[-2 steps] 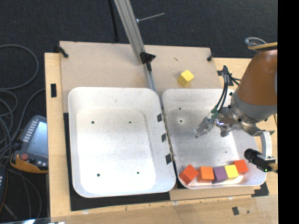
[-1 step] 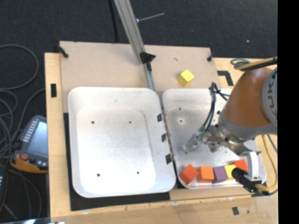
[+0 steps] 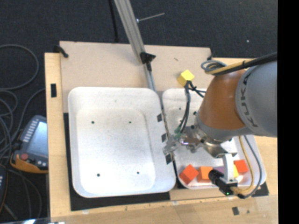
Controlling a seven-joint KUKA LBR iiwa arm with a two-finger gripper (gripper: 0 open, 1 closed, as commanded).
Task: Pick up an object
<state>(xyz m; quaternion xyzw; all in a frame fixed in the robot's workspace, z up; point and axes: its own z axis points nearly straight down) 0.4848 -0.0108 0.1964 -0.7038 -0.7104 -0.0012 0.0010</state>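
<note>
Orange square-edged block (image 3: 189, 173) lies unlifted in the shallow white bin (image 3: 171, 97) beneath my arm (image 3: 229, 101), so the pick is not yet done, and I cannot tell whether my pincer (image 3: 181, 143) is spread or pressed together.

The left white bin (image 3: 117, 139) and the right white bin (image 3: 171, 98) sit side by side on a pale wooden bench (image 3: 103, 64). A grey metal rail (image 3: 128, 17) slants above the far edge. A handheld control unit (image 3: 32, 143) lies on the dark floor (image 3: 46, 13).
</note>
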